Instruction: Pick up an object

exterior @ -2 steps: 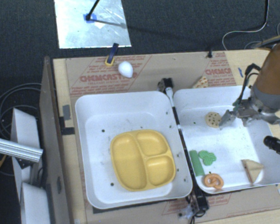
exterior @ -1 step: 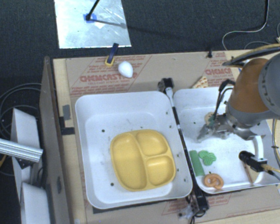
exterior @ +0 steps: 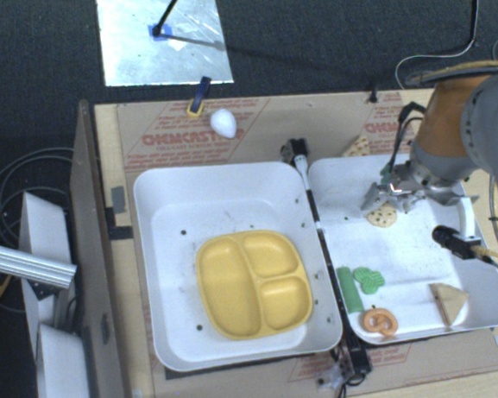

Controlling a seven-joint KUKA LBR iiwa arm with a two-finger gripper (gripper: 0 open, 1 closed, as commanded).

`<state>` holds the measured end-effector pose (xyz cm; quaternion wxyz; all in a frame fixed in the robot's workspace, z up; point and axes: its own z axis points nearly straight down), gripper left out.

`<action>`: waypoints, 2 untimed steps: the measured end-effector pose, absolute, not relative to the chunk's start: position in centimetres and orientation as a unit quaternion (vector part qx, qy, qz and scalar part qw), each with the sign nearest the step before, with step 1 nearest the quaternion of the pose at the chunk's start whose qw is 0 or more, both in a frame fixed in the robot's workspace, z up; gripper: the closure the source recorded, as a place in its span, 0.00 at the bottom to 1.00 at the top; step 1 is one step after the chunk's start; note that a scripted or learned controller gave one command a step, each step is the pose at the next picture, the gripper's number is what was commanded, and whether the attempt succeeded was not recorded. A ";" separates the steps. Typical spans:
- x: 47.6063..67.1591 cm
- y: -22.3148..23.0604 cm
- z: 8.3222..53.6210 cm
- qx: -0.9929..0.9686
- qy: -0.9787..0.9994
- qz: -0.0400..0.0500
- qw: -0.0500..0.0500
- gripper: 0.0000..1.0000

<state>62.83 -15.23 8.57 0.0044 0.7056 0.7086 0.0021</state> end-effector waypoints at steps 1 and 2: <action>62.8 -15.1 9.9 0.705 0.709 0.003 0.005 1.00; 65.7 -21.1 23.2 0.707 0.707 0.003 0.009 1.00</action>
